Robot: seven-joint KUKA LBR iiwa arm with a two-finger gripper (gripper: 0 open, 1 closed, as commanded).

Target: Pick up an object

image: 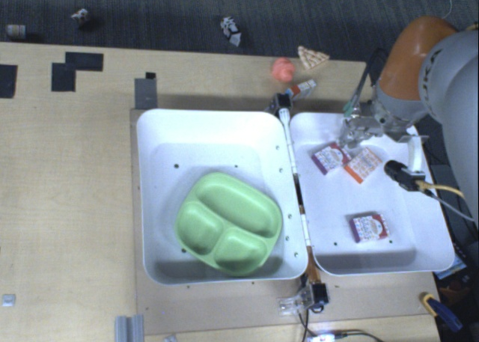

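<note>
Three small flat packets lie in the right bin (419, 254): a purple-red one (328, 159) at the upper left, an orange one (363, 164) beside it, and a red one (369, 227) nearer the front. My gripper (350, 138) hangs low over the back of the right bin, just above the gap between the purple-red and orange packets. A green divided plate (228, 222) lies tilted in the left bin (161, 138).
On the bench behind the bins lie a pink ball (282, 69), a wedge-shaped toy (313, 57) and a small marker-like item (299, 90). The raised divider between the bins (294, 176) runs close to the packets. Cables trail at the right bin's right side (441, 191).
</note>
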